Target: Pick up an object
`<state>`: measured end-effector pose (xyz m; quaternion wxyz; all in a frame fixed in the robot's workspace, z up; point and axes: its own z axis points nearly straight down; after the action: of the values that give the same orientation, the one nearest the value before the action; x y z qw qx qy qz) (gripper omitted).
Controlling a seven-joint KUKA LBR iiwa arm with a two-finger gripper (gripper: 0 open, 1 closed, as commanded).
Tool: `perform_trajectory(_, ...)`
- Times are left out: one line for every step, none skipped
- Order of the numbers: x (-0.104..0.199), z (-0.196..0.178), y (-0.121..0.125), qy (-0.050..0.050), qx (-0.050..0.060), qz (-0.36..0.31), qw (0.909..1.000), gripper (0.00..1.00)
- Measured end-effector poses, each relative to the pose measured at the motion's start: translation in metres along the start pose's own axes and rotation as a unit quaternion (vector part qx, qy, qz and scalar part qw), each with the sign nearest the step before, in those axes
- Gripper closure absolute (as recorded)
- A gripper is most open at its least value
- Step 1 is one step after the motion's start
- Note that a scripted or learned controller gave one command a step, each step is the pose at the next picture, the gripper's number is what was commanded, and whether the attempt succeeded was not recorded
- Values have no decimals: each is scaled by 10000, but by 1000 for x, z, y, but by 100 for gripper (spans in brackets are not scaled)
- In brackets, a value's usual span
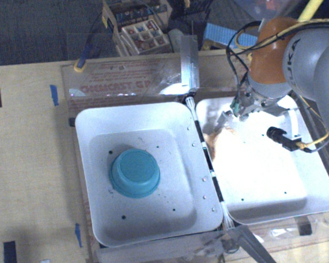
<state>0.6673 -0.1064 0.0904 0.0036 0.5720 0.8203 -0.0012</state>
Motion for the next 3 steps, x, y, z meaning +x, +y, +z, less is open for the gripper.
perform_trajectory(1,0,1,5,-3,42,10000,0)
perform_trajectory(-42,-115,-31,17,-5,1115,9938,0)
perform_trajectory(-52,-104,-33,25,4,577,9983,0)
